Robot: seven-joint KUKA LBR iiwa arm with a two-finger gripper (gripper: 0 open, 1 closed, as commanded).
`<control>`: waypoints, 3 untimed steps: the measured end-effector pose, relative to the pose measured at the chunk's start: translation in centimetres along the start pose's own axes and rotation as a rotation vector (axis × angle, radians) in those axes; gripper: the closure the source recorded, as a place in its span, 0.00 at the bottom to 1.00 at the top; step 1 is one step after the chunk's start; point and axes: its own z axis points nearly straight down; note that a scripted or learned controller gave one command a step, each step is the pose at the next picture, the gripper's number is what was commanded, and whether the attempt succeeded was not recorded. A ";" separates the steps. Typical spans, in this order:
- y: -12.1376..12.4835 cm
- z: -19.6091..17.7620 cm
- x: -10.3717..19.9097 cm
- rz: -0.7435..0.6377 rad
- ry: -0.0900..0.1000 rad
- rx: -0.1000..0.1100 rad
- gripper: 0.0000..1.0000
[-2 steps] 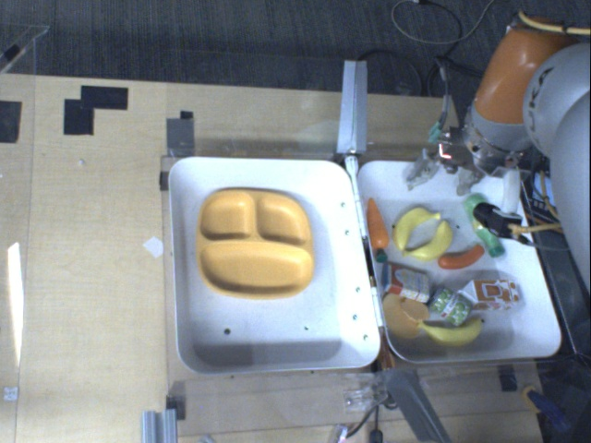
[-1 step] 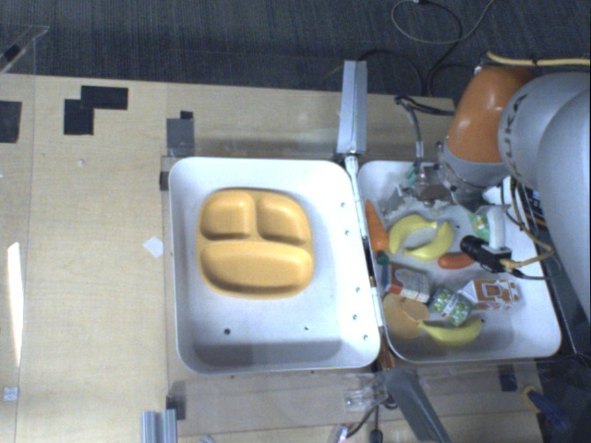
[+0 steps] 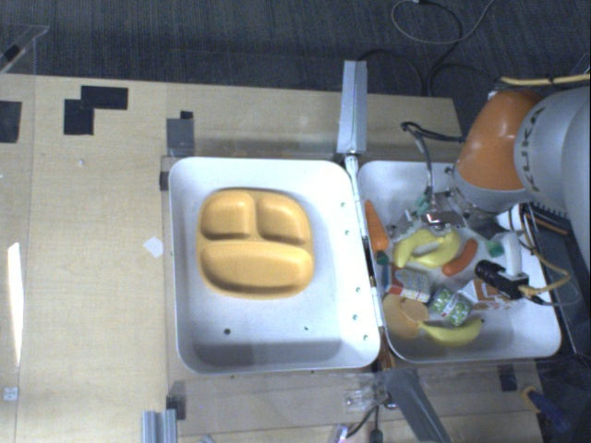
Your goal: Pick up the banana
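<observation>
In the right bin (image 3: pixel 536 340), a yellow banana (image 3: pixel 423 249) lies curved near the middle, among other toy food. A second banana-like yellow piece (image 3: pixel 454 332) rests at the bin's front, partly under a green-patterned object (image 3: pixel 450 306). My gripper (image 3: pixel 436 214) hangs just above the far end of the middle banana, with the grey arm and its orange band (image 3: pixel 494 150) behind it to the right. The view does not show anything held.
An orange carrot (image 3: pixel 373 227) lies along the right bin's left wall. A red sausage (image 3: pixel 459 257) sits beside the middle banana. The left bin (image 3: pixel 194 340) holds a yellow divided plate (image 3: pixel 256 243). A metal post (image 3: pixel 354 109) stands behind the bins.
</observation>
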 end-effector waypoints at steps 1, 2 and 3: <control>0.3 -1.3 0.1 -0.001 0.001 -0.009 1.00; 0.3 -1.3 0.1 -0.002 0.001 -0.008 0.00; -3.2 -0.1 0.8 0.033 0.000 -0.002 0.00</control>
